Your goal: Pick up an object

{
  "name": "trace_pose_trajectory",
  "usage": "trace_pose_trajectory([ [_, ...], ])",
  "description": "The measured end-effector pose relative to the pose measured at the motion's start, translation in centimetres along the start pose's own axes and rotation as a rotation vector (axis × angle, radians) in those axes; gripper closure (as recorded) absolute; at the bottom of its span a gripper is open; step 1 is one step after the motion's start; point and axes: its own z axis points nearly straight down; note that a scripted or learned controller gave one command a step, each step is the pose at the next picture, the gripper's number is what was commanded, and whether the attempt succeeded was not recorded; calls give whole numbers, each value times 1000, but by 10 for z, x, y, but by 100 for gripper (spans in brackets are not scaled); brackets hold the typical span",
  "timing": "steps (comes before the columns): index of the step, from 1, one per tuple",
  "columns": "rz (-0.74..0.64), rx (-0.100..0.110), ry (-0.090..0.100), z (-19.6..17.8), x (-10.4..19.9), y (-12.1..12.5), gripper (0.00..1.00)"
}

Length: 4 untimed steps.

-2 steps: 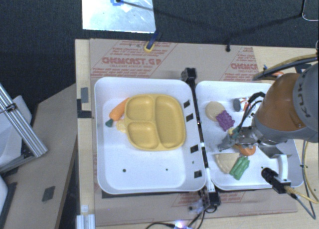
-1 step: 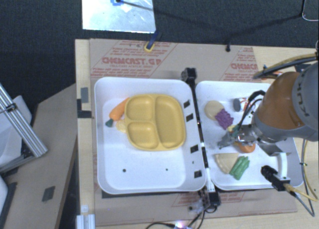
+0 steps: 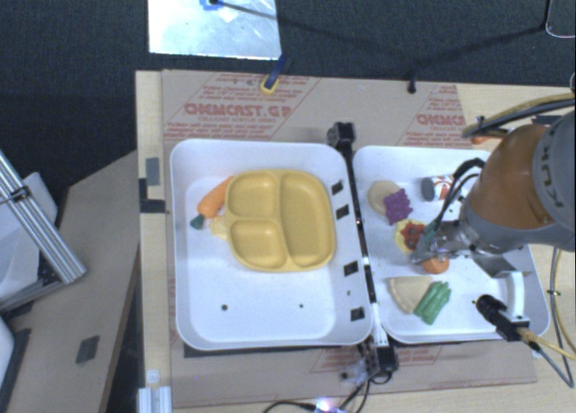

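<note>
My gripper (image 3: 432, 254) hung low over the right bin (image 3: 531, 312), at the small orange toy (image 3: 436, 264) near the bin's middle; whether it gripped anything, I could not tell. Toys crowded me: a purple piece (image 3: 398, 207) behind, a green piece (image 3: 432, 302) in front. The left bin (image 3: 193, 312) had room around its yellow tray (image 3: 274, 219).
</note>
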Motion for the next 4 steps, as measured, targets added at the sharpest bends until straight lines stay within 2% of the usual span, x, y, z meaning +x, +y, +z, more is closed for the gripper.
trace_pose_trajectory([
  [1, -7, 22, 12, -60, -8, -1, 100],
  [2, -10, 21, 12, -114, -9, 3, 100],
  [3, -15, 25, 15, -106, 32, 36, 100],
  [4, -15, 23, 15, -126, 73, 79, 100],
])
